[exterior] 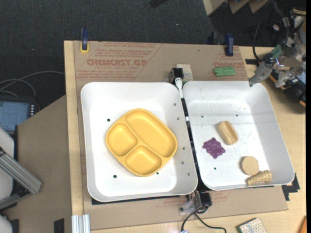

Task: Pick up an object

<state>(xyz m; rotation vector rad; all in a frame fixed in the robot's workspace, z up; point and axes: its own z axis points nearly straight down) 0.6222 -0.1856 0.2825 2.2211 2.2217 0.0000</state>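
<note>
Brown board bench (121, 62) over dark carpet, two white bins side by side, pick not yet begun.

Camera view: in the left bin (92, 110), just a yellow divided plate (141, 141) lying flat near the middle. In the right bin (262, 106), four small candidates: a tan roll (227, 132) near centre, a purple grape cluster (213, 147) just beside it at 7 o'clock, a round tan cookie (250, 165) toward 5 o'clock, and a waffle cone piece (258, 178) touching the cookie's lower edge (or very nearly). Gripper (257, 76) up at 2 o'clock of the view, over that bin's far right corner, well apart from every piece and carrying nothing visible; how wide it stands, impossible to tell at this size. Judged so far: nothing lifted, everything resting on bin floors. Left to do: choosing a target, descending, closing, raising.
</note>
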